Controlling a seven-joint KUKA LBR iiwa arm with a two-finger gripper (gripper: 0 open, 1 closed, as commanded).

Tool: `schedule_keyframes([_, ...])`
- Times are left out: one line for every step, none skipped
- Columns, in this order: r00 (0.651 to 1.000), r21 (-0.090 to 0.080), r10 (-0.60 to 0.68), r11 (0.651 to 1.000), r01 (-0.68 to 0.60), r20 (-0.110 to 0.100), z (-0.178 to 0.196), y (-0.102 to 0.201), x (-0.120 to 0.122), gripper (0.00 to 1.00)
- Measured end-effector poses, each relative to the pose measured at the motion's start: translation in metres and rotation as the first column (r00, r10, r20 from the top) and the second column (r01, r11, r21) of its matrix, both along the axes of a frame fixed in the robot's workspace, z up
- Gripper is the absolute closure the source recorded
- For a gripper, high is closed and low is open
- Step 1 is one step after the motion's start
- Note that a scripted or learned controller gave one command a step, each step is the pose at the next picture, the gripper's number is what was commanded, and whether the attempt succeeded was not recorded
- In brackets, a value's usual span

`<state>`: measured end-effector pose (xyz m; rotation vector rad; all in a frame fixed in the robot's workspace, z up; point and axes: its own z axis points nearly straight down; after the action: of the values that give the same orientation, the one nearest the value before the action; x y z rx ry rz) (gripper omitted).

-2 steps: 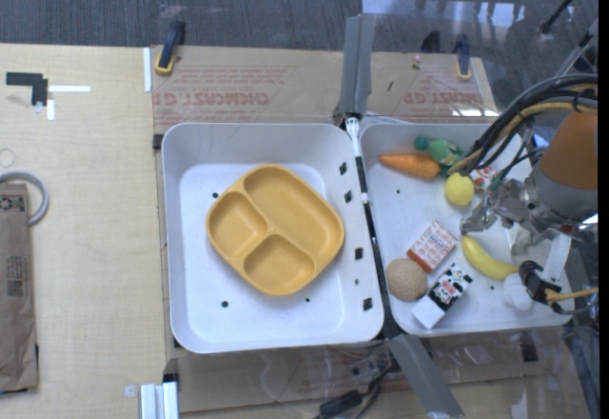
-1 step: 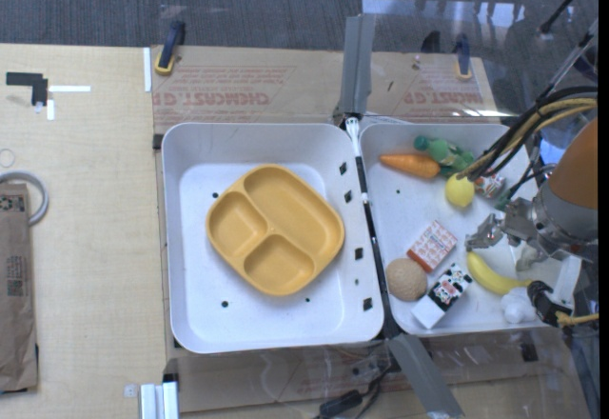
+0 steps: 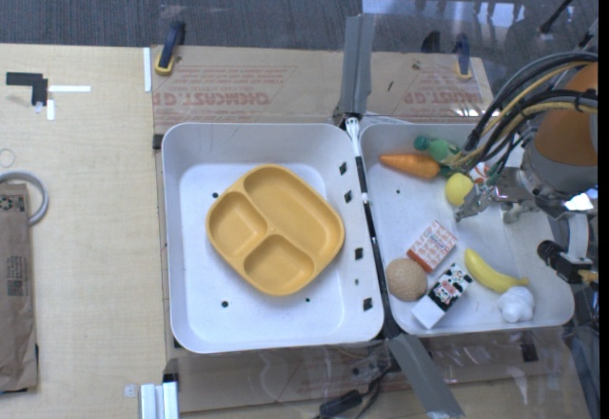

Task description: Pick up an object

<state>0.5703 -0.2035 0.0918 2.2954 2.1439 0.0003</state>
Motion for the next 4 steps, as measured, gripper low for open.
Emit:
schedule_keyframes([0.994,-0.001,0.105,0.994,-0.105,0.000,0.044,0.026,0.025,0.00])
schedule_keyframes([0.994,-0.001,0.105,0.994,-0.105,0.000,0.044,0.026,0.025,0.00])
schedule_keyframes([0.993,-0.010,0.116,0.993,-0.116,0.029,0.025,-0.007,0.049,0.00])
schedule_keyframes([0.986,0.004,0.164,0.986,-0.164,0.005,0.015,-0.013,-0.014,0.00])
